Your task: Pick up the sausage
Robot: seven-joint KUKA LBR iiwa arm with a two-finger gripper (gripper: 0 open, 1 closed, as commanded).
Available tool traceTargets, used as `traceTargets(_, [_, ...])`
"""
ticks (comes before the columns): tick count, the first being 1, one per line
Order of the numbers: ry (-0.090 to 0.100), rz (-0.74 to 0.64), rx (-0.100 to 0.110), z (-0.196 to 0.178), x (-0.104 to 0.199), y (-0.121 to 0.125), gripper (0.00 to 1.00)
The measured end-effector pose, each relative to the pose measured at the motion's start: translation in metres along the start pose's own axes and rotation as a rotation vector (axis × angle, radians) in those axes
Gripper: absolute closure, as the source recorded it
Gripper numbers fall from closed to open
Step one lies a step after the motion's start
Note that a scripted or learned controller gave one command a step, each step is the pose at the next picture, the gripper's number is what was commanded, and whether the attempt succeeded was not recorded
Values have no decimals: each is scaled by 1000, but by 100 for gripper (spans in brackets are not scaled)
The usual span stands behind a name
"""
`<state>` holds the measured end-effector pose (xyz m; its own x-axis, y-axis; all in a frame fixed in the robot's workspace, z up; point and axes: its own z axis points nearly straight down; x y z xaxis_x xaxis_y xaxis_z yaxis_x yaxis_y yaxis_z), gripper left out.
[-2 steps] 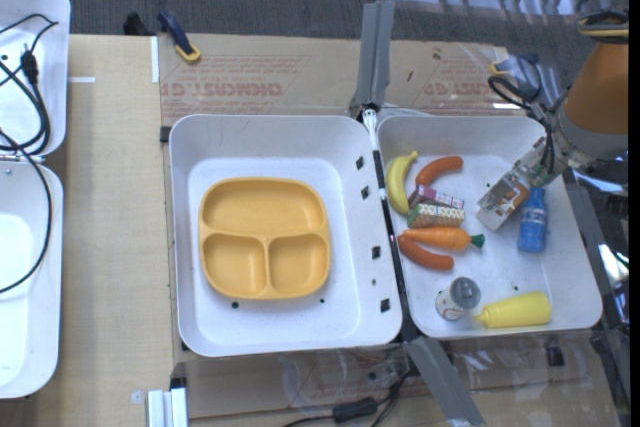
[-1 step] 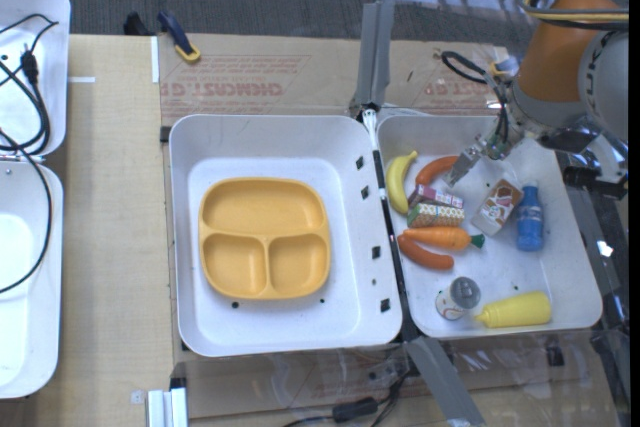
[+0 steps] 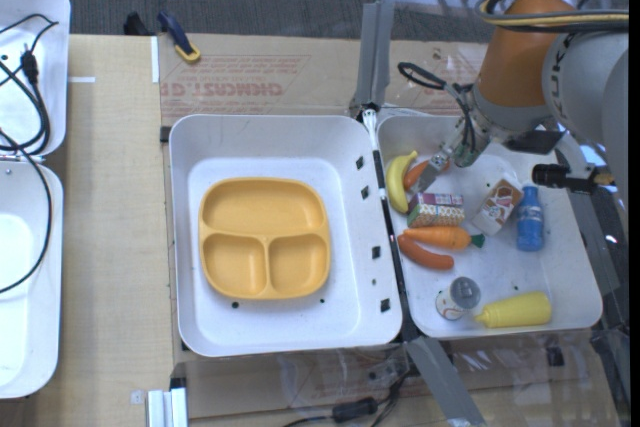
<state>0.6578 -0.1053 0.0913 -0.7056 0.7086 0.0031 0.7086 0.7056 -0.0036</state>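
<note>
a: in the camera view, where does the smooth reddish-orange sausage point(image 3: 425, 256) lie?

b: it lies on the floor of the right-hand shallow white bin point(image 3: 578, 245), near that bin's left wall, just below the orange carrot with a green tip point(image 3: 440, 237) and almost touching it. nothing grips it; it rests flat, so a reach from above looks possible.

a: and the two-finger gripper point(image 3: 432, 167)?

b: it hangs over the upper left of that bin, beside the yellow banana point(image 3: 400, 181) and above the small printed box point(image 3: 437, 208). the fingers are too small and dark to say whether they are spread or closed.

a: why is the other bin laid out as it is?

b: the left white bin point(image 3: 190, 215) holds a yellow three-compartment plate point(image 3: 265, 237), likely the place for picked items.

a: risks?

b: the carrot crowds the sausage, so a finger could catch it instead.
</note>
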Motion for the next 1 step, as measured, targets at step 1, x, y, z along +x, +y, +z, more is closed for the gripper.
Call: traceTargets(1, [-6, 4, -4, -11, -2, 0, 100])
